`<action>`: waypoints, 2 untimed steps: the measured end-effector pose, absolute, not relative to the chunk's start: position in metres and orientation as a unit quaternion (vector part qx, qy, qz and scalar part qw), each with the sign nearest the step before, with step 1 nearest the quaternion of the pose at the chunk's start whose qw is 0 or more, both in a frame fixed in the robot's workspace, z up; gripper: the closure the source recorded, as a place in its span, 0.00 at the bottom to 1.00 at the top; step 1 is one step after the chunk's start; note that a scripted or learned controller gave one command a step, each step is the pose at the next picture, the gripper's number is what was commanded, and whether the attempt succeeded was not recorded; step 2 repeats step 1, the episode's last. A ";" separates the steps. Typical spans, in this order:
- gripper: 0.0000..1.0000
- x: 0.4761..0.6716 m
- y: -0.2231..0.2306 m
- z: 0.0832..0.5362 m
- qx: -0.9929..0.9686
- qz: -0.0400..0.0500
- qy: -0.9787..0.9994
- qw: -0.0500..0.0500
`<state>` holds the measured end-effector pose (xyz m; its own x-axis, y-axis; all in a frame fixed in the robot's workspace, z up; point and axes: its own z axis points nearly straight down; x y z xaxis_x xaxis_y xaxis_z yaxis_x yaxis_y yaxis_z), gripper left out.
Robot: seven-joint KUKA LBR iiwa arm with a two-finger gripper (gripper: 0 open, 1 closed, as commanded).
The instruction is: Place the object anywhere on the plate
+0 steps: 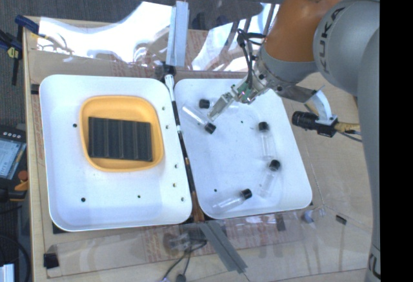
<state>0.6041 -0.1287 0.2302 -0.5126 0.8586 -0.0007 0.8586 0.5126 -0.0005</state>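
grey arm point(348, 42) reaches over the right bin point(290, 197); the yellow plate point(120, 110) sits in the left bin point(58, 197). the gripper point(222, 105) hovers above a clear vial point(198, 118), grip state indeterminate. step judged: pick. next: descend, grasp, transfer left.

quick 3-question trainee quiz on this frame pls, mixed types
1. True or false: the yellow plate sits in the left bin.
2. Which bin is the gripper over? A) left B) right
3. Fill in: the clear vials with black caps, such as the vial near the front edge, lie in the ____ bin.

Key: 1 true; 2 B, it hangs over the right bin near a vial by the divider; 3 right.
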 end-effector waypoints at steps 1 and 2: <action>0.00 0.619 -0.168 0.223 0.419 0.000 0.908 0.001; 0.00 0.619 -0.168 0.223 0.419 0.000 0.908 0.001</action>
